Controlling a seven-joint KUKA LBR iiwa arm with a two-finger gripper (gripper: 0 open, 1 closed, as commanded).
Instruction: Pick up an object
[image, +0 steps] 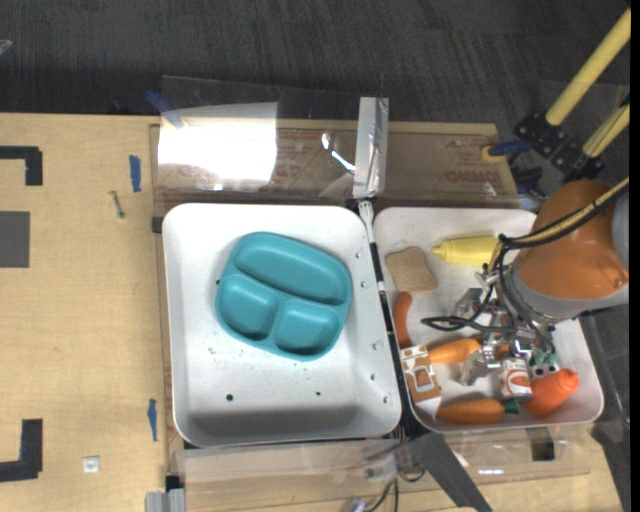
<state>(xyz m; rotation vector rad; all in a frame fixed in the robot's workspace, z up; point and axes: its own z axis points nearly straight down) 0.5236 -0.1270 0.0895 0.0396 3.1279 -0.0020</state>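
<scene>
The gripper (497, 352), low in the right bin (580, 412) with its finger state impossible to tell, hangs just above a long orange carrot-like piece (470, 409), whose long axis runs left-right along the bin's near wall.
</scene>
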